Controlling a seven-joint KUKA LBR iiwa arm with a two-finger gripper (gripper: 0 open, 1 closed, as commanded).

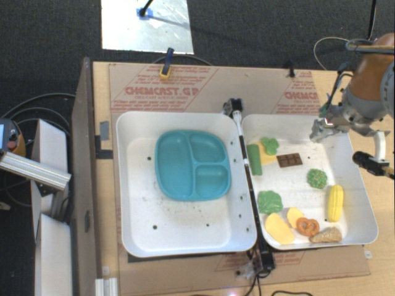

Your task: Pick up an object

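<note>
Now the arm comes in from the right side and bends down over the far right corner of the right bin. Its orange band is at the top right, and the grey wrist below it points down and to the left. The gripper hangs just above the bin's far edge, apart from every object; whether its tips are apart or together I cannot tell.

Inside the right bin lie a brown chocolate bar, a green broccoli piece, a yellow corn cob, a pretzel and other toy foods. The left bin holds a teal divided plate. Both bins stand on the counter.
</note>
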